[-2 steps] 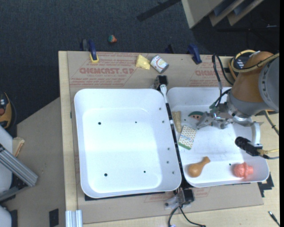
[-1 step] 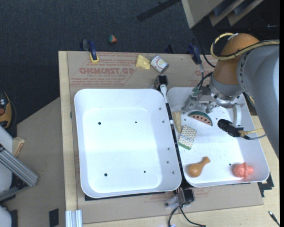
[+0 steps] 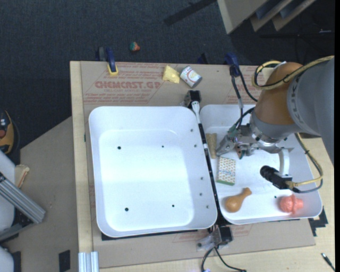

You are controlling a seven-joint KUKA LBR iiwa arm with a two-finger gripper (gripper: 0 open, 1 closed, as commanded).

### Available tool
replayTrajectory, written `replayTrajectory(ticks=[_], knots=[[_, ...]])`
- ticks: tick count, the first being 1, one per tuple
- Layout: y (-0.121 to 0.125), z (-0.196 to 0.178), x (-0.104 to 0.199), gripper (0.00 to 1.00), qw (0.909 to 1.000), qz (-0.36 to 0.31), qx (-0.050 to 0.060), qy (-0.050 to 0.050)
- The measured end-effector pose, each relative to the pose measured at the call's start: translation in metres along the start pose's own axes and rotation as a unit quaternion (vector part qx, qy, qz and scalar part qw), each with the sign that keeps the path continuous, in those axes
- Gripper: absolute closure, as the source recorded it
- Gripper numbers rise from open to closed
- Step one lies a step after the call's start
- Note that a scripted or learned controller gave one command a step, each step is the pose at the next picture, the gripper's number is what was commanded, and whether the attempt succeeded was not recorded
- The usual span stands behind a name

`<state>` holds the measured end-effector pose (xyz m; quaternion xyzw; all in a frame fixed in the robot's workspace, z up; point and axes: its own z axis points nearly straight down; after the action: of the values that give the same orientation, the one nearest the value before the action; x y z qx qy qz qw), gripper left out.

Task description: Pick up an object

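The pale wooden counter (image 3: 159, 249) is surrounded by dark grey carpeted floor (image 3: 42, 32). A beige cabinet corner (image 3: 255, 13) is seen at top right.

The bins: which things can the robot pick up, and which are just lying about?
For the job: gripper; in the right bin, patterned card, tan drumstick toy, pink lump, wooden block.

Just lying about, on the bench behind: yellow piece, small white box.

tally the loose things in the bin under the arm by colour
tan: 2, the slim block and the drumstick-shaped toy
pink: 1, the rounded lump
white with green print: 1, the flat packet
total: 4
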<state>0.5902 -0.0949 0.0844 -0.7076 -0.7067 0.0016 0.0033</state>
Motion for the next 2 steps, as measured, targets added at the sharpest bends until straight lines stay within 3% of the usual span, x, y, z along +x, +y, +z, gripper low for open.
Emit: replayTrajectory(ticks=[1,2], knots=[[0.080,-0.002,-0.026,0.00,1.0000,-0.002,-0.008,-0.003],[0.056,-0.001,-0.006,0.00,1.0000,-0.001,-0.002,-0.001]])
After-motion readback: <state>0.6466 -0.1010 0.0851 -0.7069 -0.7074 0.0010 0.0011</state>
